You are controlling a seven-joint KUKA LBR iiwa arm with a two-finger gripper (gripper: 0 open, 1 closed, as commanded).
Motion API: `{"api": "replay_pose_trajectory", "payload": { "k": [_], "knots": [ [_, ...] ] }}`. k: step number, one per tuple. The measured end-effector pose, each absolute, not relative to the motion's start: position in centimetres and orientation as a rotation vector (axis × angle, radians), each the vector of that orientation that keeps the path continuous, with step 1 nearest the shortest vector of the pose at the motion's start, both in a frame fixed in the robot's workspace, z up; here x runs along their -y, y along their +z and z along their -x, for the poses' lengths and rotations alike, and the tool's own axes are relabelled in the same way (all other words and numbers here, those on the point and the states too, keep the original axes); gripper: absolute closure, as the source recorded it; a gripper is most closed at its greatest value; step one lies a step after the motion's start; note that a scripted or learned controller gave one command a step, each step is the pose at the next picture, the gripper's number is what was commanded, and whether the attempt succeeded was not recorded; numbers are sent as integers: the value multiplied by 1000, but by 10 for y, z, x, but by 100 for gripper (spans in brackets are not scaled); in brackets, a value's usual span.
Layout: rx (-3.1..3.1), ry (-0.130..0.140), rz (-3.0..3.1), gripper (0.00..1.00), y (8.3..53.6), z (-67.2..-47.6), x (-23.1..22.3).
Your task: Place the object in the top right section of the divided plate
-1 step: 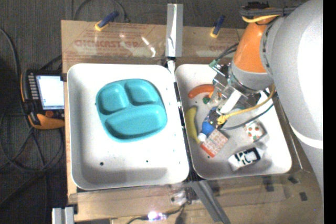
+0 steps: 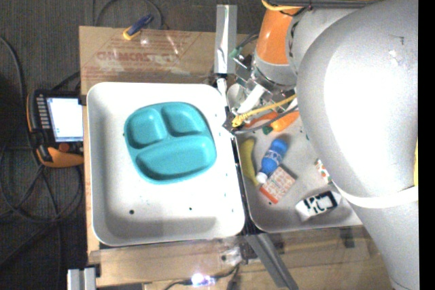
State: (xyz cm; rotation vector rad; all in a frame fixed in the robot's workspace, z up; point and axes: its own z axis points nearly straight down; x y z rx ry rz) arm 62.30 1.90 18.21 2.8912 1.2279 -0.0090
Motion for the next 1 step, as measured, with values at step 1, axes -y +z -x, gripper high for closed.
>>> {"api": "replay_pose_trajectory", "payload": {
  "k": [1],
  "knots": [
    [-1402,-10,-2813,100,220,-515,-44]
  ]
}}
